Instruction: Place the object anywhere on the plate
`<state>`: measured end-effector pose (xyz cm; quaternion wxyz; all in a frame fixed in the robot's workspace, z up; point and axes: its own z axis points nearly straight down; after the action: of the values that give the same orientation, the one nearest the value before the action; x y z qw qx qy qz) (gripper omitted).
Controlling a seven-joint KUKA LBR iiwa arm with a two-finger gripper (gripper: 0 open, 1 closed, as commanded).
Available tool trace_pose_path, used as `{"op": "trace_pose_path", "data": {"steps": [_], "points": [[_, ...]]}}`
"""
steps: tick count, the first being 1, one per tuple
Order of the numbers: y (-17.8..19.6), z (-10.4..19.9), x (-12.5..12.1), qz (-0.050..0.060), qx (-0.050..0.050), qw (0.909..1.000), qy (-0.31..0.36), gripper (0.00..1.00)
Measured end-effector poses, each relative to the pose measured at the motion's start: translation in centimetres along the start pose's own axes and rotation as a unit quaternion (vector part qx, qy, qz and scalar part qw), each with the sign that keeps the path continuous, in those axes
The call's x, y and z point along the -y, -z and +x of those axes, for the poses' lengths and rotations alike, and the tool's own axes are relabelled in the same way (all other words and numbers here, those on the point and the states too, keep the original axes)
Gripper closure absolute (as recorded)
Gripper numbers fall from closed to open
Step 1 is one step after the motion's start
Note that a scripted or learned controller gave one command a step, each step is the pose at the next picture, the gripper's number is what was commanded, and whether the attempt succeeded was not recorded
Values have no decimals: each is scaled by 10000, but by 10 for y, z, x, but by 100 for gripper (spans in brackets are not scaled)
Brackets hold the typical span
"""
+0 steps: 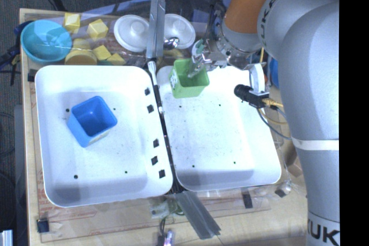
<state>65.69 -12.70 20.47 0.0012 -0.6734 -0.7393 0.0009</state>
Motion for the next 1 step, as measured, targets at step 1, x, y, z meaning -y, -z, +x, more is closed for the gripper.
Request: {"op": "trace_pose_path", "data": {"steps": [1], "points": [[9,1,-1,3,3,10000,28,100]]}}
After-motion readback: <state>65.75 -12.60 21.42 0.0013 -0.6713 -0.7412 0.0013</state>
